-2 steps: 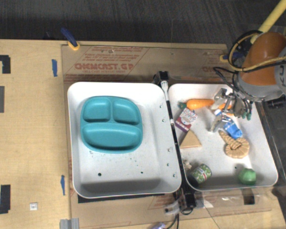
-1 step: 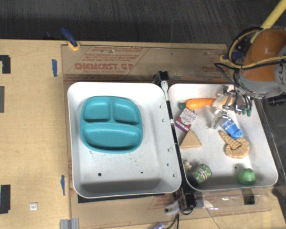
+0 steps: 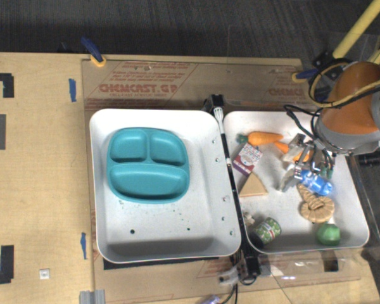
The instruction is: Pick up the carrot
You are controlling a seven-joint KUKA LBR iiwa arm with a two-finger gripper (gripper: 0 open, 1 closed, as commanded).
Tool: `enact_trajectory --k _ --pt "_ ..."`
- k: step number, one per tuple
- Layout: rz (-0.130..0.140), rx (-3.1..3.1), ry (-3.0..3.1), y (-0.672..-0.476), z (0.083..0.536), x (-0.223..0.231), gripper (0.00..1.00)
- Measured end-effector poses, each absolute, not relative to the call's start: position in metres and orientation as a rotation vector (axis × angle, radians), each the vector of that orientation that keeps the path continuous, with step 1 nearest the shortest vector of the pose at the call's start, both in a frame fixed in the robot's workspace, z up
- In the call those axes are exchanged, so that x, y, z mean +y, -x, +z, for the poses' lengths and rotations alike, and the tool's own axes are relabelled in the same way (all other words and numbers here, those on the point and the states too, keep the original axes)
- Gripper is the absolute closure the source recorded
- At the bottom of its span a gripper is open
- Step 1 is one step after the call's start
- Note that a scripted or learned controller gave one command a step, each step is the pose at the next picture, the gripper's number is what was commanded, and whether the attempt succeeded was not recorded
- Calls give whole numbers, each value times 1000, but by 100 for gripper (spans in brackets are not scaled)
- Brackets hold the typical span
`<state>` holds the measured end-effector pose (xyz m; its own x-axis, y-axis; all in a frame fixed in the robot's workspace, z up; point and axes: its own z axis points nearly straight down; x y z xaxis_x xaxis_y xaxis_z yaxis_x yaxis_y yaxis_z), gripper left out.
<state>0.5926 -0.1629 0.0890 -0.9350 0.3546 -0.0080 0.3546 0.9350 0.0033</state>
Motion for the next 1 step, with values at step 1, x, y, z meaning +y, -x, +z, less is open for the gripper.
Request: enact_trajectory --k 1 --pt "1 3067 -560 -597 103 -163 100"
